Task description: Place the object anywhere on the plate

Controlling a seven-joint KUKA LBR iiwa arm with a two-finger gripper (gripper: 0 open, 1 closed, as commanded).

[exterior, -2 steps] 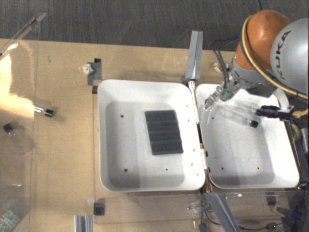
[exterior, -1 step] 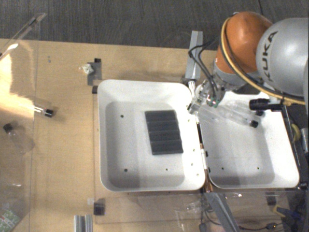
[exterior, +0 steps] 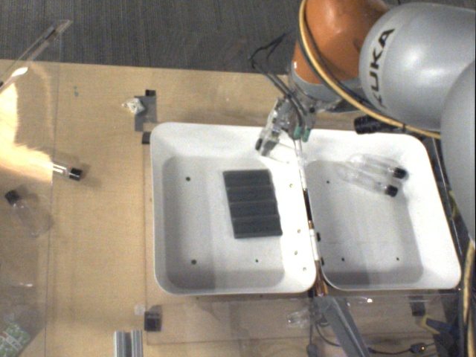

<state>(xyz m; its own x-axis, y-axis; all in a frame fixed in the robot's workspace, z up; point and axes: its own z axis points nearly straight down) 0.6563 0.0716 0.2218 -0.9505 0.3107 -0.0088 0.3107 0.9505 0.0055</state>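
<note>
On the grey arm [exterior: 416,58], black "KUKA" lettering reads clearly. Its gripper [exterior: 269,141] hangs above the left bin's [exterior: 167,199] far rim, too blurred to tell its state. Two clear vials [exterior: 372,174] lie in the right bin [exterior: 439,259]; the dark ridged plate [exterior: 253,203] sits in the left.

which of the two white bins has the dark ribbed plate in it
The left shallow white bin: the dark ribbed rectangular plate lies on its floor. The right white bin holds clear black-capped vials.

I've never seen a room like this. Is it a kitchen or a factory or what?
Probably a robot testing lab, not a kitchen. A big grey KUKA arm reaches over two white bins on a wooden bench, with a dark ridged plate in one and clear plastic tubes in the other.
</note>
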